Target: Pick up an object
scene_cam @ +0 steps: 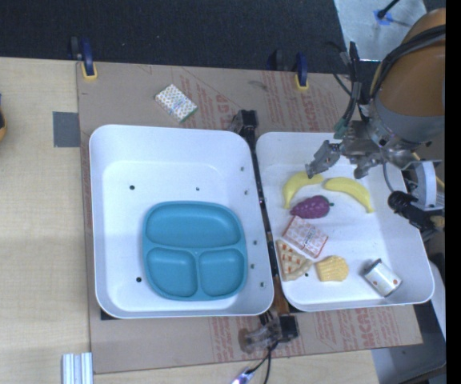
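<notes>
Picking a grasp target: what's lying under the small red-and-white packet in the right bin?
The red-and-white packet overlaps a tan waffle-patterned piece, whose lower-left part sticks out beneath it. The waffle's upper part is covered, so its full shape cannot be seen. Elsewhere the packet rests on the right white bin.

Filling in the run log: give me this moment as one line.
arm: over right bin | gripper: open, above bananas, holding nothing | left bin: blue tray | pick: not yet made

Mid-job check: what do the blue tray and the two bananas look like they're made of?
Blue tray: probably molded plastic, matte, with uniform colour and soft rounded compartment edges. Bananas: likely toy plastic, going by their smooth, even yellow with no spots, though the view is too coarse to be sure.
</notes>
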